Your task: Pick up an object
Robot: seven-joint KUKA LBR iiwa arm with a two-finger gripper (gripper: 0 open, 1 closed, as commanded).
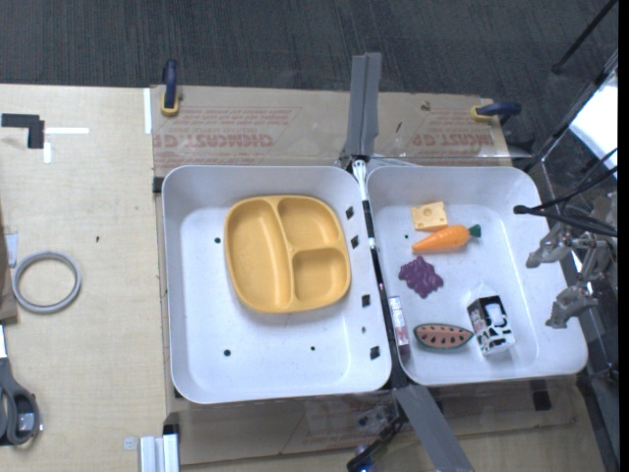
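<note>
The right bin [550,357] holds several small toys. A yellow cheese block [428,214] lies near its back, with an orange carrot [444,240] just in front of it. A purple grape bunch [422,276] sits in the middle. Near the front lie a watermelon slice [443,336] and a black-and-white carton [490,325], close together. A thin red-and-white stick [397,321] rests along the bin's left wall. A yellow divided plate [288,254] lies in the left bin [197,362].
Grey metal brackets [565,278] and black cables stand just past the right bin's right rim. A grey tape ring [43,281] and scissors [18,413] lie on the wooden bench at left. Clamps hold cardboard behind the bins.
</note>
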